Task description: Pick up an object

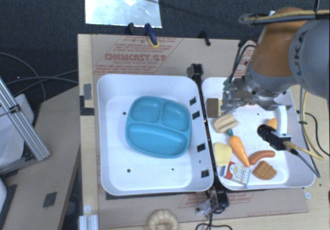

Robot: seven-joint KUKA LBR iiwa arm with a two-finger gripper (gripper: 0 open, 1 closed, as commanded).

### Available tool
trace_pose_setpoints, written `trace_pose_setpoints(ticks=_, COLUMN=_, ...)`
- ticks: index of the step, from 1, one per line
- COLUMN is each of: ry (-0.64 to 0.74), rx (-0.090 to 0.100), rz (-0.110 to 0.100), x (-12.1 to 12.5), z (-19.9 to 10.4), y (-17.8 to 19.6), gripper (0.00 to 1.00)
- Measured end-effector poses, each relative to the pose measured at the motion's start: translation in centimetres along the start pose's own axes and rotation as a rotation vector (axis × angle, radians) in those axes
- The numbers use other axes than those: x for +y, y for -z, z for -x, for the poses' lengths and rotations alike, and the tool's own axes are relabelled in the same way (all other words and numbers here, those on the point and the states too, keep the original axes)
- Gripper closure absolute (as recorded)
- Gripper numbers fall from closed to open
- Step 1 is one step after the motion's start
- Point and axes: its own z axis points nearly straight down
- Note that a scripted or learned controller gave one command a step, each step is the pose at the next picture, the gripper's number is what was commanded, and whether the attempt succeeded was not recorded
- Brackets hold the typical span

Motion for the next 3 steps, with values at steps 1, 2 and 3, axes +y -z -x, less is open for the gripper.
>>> trace_pose_setpoints(ticks=1, ry=-0.001, rx=0.0, rz=0.0, x=0.9, z=-6.0, y=0.0, gripper=1.0)
trace_pose_setpoints(ticks=2, ry=-0.01, rx=-0.003, rz=-0.003, x=1.1, z=-5.3, y=-1.7, gripper=1.0)
trace_pose_setpoints(ticks=3, ry=-0.007, rx=-0.002, rz=-0.001, x=2.2, z=-5.6, y=-1.3, gripper=1.0)
